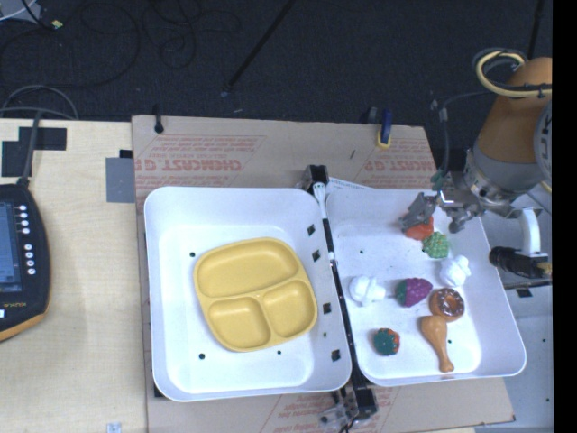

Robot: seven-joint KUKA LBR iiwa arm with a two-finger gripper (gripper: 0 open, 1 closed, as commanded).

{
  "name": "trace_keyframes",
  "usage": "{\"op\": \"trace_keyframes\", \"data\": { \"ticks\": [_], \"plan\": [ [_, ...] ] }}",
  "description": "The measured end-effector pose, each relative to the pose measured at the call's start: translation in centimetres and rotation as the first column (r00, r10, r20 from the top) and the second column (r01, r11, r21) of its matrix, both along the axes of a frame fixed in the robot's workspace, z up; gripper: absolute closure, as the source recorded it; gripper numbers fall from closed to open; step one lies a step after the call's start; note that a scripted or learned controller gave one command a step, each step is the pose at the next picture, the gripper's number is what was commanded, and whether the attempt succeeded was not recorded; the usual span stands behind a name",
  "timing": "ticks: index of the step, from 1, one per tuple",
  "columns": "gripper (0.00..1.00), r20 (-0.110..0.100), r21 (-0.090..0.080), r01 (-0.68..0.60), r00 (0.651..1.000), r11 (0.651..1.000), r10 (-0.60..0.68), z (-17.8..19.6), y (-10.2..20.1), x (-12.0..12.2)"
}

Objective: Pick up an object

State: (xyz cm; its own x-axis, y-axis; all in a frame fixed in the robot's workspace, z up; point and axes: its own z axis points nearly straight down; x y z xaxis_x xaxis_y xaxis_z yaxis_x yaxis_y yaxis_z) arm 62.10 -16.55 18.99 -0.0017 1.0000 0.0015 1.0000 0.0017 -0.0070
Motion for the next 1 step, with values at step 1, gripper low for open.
{"op": "trace_keyframes", "data": {
  "ticks": [1],
  "plan": [
    [0.00,0.001,-0.001,0.000,1.000,1.000,0.000,-10.85,1.77,-4.89]
  ]
}}
